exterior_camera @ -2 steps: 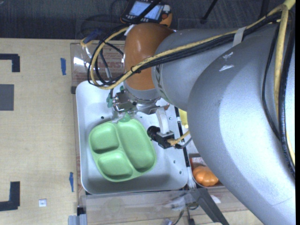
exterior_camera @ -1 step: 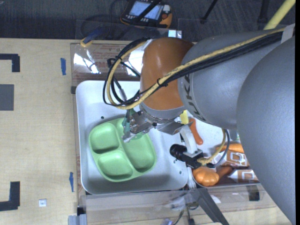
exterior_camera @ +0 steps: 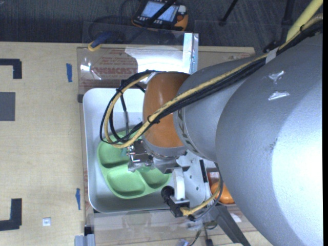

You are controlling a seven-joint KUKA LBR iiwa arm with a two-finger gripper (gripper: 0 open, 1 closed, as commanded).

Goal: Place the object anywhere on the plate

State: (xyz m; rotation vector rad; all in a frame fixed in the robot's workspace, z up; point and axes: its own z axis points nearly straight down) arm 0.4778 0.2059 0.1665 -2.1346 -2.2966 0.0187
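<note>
Several black marks and short strips of blue tape [exterior_camera: 69,72] lie on the pale wooden counter [exterior_camera: 41,137] at the far left, well apart from the work. Next comes the white bin [exterior_camera: 95,106], its left wall just inside the counter's edge, with a clear plastic sheet [exterior_camera: 133,60] bearing red print standing at its far end. Beyond that, on the dark floor, I see a controller [exterior_camera: 159,12] with a lit screen. In the near half of the bin lies the green plate [exterior_camera: 120,183], a divided one with shallow hollows; what I can see of it is bare green. Over the plate's right part hangs the tool [exterior_camera: 137,158], a small metal cluster under the wrist, and from this angle I cannot tell whether it is spread or pressed together, nor whether it has anything in it. Black and yellow cables [exterior_camera: 115,111] loop from it up over the bin and run along the arm [exterior_camera: 266,137], whose orange band [exterior_camera: 161,111] sits just above the wrist and whose grey bulk covers the right side. Low beside the wrist, right of the plate and apart from it, a small orange thing [exterior_camera: 226,193] peeks from under the arm; it may be the object, but too little shows to be sure.
</note>
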